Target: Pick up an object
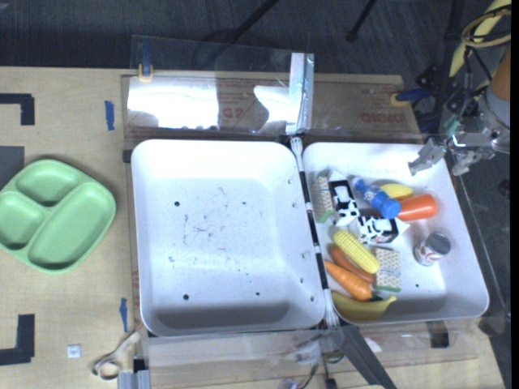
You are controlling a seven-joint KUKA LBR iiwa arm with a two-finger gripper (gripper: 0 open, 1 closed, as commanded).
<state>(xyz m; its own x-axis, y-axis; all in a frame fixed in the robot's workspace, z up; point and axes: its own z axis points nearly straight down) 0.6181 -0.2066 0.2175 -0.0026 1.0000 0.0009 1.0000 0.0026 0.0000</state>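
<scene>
Up at the far right corner of the right bin [474,294] hangs the claw [442,156]. It is hard to tell if it is apart or together, because it looks small and blurry. Nothing can be seen held in it.

All the toys sit in the right bin, in a messy pile. A corn cob [355,251] lies in the middle. An orange carrot [350,279] lies just below it, and a yellow banana [361,305] curls along the near edge. A blue bottle [377,197] touches an orange bottle [417,207]. A little black and white cow [375,228] sits between the bottles and the corn.

The left bin [219,225] has no toys in it. A green plate [53,215] rests far off to the left.

So the job looks barely started. The claw has to go down, grab one toy and lift it.

Some toys lie on top of others, so parts of them are hidden. A small round thing [432,247] near the right wall is too fuzzy to name.
</scene>
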